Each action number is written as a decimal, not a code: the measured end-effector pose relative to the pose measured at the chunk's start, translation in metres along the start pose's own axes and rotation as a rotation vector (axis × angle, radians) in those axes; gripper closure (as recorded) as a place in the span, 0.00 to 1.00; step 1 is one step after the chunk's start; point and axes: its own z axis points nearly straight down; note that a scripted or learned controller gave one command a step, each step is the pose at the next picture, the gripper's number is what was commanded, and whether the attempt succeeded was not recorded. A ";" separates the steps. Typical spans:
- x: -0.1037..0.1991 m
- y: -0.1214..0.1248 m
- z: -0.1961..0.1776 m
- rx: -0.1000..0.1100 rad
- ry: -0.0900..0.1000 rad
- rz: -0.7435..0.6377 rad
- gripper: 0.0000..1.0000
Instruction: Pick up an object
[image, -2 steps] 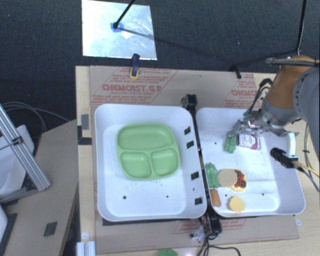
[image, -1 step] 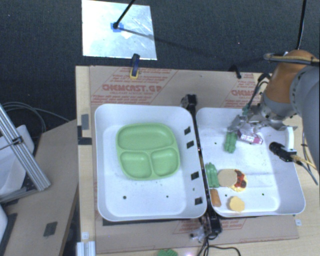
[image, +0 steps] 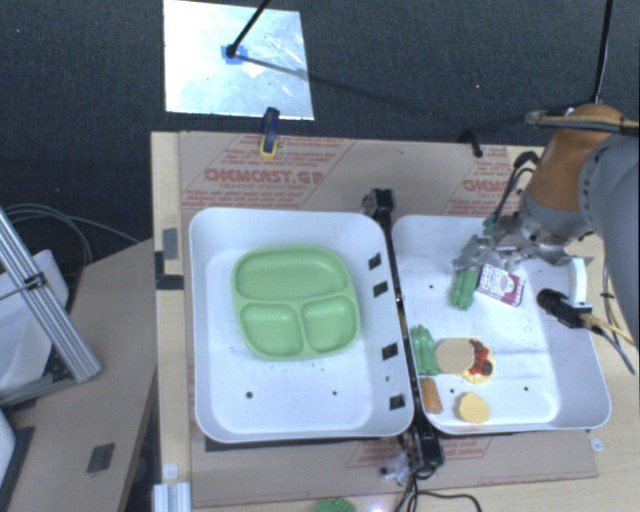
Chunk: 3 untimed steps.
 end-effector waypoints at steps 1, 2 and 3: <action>0.019 -0.027 0.001 0.004 0.001 0.003 0.00; 0.019 -0.025 -0.010 -0.001 0.001 0.002 1.00; 0.096 -0.028 -0.103 0.000 0.003 -0.004 1.00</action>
